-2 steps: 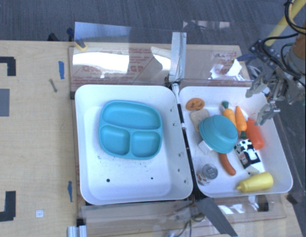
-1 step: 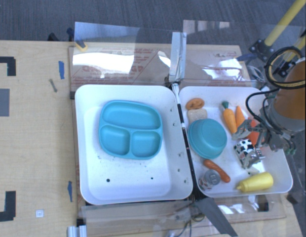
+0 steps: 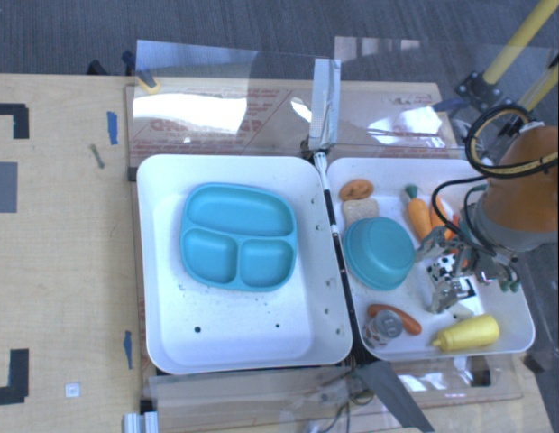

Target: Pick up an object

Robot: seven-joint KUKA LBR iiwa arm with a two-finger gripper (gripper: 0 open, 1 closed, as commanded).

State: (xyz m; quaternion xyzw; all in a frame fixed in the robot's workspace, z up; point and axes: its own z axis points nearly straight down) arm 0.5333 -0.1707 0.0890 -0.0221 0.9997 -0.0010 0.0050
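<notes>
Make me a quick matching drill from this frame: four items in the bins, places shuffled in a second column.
Things:
1. divided blue plate
2. blue bowl
3. yellow squash
4. carrot

Places:
A. right bin, near front edge, below the tool
B. right bin, left part, just below the beige block
C. left bin, upper middle
D. right bin, toward the back, right of the bowl

Pairs: 1-C, 2-B, 3-A, 4-D
</notes>
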